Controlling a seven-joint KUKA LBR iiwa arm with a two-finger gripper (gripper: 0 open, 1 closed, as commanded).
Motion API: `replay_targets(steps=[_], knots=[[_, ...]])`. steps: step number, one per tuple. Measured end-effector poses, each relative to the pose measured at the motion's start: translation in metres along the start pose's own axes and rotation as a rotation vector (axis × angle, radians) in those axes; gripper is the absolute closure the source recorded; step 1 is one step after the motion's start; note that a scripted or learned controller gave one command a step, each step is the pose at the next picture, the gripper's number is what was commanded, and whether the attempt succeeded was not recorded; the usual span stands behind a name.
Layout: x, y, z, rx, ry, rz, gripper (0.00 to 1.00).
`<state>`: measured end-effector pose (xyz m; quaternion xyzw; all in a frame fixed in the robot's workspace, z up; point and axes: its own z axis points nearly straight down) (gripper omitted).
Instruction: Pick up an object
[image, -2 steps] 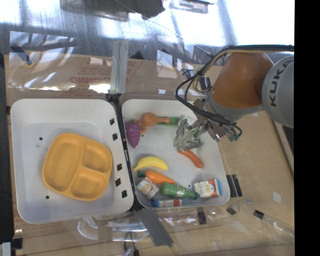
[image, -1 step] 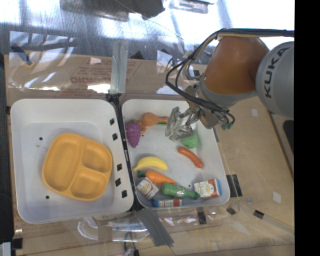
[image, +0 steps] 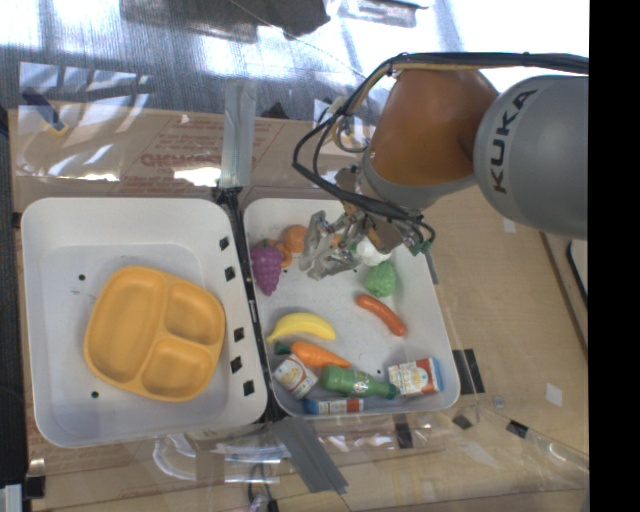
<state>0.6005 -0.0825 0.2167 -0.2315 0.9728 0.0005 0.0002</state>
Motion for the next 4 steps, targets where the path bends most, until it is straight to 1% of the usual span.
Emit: replay_targets(steps=[1, 2, 3, 4], knots=[[-0.043, -0.037, -0.009, 0.003, -0.003, 0.001, 1.0], [-0.04, -0.047, -0.011, 0.004, -0.004, 0.128, 1.0], [-0.043, -0.042, -0.023, 0.004, -0.005, 0.182, 1.0], [-0.034, -0.059, -0.008, 0.002, 0.001, 0.245, 1.0]])
